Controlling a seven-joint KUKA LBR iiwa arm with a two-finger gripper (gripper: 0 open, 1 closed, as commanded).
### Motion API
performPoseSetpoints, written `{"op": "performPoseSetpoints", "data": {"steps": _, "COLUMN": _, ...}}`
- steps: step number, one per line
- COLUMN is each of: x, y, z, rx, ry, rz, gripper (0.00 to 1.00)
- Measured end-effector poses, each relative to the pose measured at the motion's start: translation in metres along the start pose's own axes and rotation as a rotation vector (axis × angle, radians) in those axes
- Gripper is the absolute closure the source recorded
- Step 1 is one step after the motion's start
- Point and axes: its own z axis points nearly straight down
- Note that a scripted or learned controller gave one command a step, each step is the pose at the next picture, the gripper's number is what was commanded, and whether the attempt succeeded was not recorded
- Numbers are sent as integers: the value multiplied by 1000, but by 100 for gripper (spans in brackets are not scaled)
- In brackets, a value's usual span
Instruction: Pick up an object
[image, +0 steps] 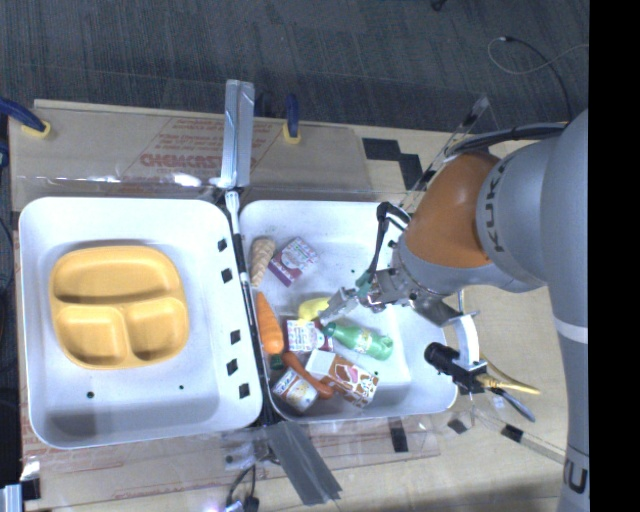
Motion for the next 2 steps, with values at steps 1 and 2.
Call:
{"op": "performPoseSetpoints", "data": {"steps": 1, "x": 0, "y": 0, "z": -9, "rx": 2, "ry": 0, "rz": -6, "gripper": 100}}
{"op": "performPoseSetpoints", "data": {"steps": 2, "x": 0, "y": 0, "z": -9, "rx": 1, "ry": -1, "rz": -6, "gripper": 0}}
